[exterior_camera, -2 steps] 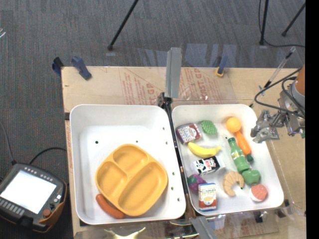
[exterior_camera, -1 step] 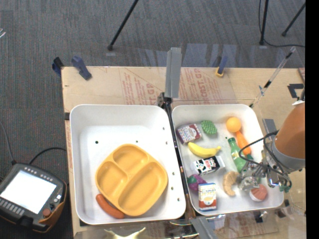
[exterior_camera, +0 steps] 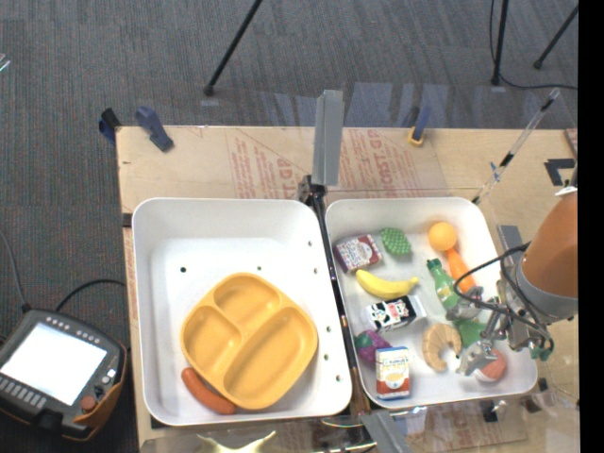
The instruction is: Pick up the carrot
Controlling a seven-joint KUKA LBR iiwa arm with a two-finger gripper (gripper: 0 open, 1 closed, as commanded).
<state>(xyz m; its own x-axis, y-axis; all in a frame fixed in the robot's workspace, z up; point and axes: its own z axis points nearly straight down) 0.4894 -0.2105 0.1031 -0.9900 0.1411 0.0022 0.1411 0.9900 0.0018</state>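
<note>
On the bench, two shallow white bins sit side by side. The left bin carries a yellow divided plate toward its near edge, with a sausage lying just beside the plate's near-left rim, close to the bin's near wall. The right bin holds the smaller items. The arm reaches in over the right bin's right wall, and its gripper hangs low over the near-right corner; whether its jaws are spread or pressed together cannot be told. The carrot lies near the right wall, running from the far-right area toward the middle, its upper end touching an orange. A green bottle lies just left of the carrot. A banana rests at the bin's middle, a red packet and a green fruit beyond it. A milk carton sits below the banana, a croissant to its right, and a small box stands against the near wall. A reddish item lies under the gripper.
</note>
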